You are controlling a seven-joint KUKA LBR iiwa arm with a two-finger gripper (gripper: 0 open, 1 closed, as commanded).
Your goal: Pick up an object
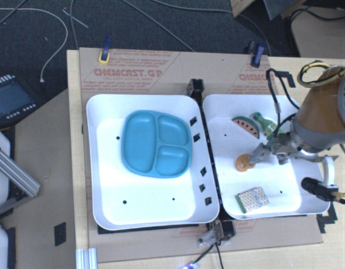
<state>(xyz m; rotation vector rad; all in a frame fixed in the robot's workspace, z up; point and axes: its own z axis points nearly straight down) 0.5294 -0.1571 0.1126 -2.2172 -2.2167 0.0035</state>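
Your gripper (pixel 255 157) sits in the right bin (pixel 284 203), fingers slightly apart beside the small orange piece (pixel 243 163), which looks light and rigid; pinch across its middle.

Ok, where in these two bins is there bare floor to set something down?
Left bin: a wide strip below the blue divided plate. Right bin: a patch left of the watermelon slice toy. Crowded around the gripper, the orange piece and the speckled pad.
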